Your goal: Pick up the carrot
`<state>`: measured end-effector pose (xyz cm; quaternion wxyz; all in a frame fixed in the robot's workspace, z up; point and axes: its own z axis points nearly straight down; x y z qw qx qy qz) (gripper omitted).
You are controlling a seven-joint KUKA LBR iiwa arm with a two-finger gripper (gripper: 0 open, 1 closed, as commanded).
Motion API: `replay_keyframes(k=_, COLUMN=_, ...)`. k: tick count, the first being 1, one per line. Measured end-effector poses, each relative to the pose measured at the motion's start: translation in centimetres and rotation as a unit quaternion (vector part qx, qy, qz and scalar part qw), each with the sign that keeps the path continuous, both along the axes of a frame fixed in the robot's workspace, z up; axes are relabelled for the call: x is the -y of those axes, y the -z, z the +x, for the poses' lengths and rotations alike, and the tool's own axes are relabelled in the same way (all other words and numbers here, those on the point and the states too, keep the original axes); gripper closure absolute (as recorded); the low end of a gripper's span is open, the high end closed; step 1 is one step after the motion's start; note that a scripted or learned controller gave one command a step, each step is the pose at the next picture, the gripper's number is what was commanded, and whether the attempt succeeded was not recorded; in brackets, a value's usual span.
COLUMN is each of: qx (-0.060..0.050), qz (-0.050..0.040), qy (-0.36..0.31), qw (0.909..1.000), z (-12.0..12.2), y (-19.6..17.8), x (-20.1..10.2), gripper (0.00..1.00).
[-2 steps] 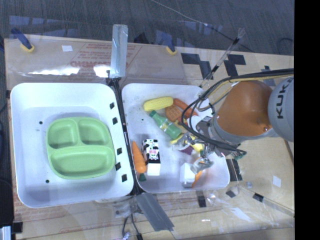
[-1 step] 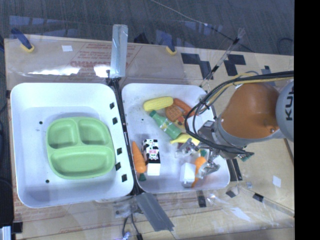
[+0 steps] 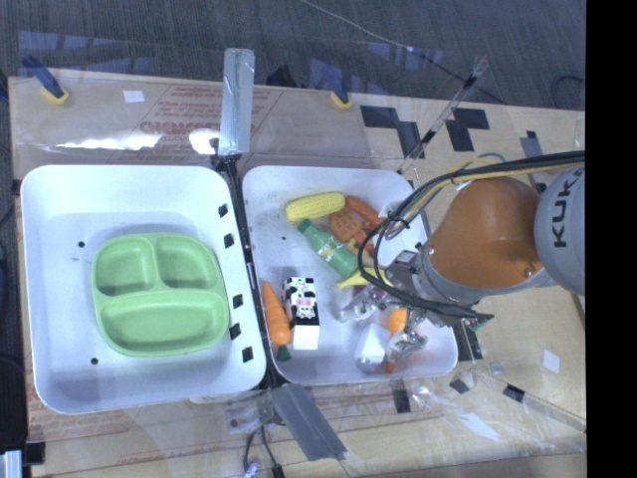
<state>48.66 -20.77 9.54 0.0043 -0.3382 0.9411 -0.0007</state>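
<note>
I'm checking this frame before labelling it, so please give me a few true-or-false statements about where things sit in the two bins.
1. The green divided plate lies in the left bin. True.
2. The carrot lies on the green plate. False: it lies in the right bin, along its left wall.
3. The corn cob sits toward the right bin's far side. True.
4. The end effector is over the left bin. False: it is over the right bin's near right corner.
</note>
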Motion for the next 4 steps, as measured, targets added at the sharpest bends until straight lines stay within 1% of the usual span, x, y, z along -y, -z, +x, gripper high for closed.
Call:
replay_keyframes(k=1, qx=-0.002, qz=0.0000, qy=-0.003, qw=1.0000, z=0.0, y=-0.8, x=-0.1, gripper=1.00)
replay_keyframes(k=4, qx=0.002, qz=0.0008, qy=-0.012, qw=0.9999, z=0.6, y=-3.8, x=-0.7, gripper=1.00)
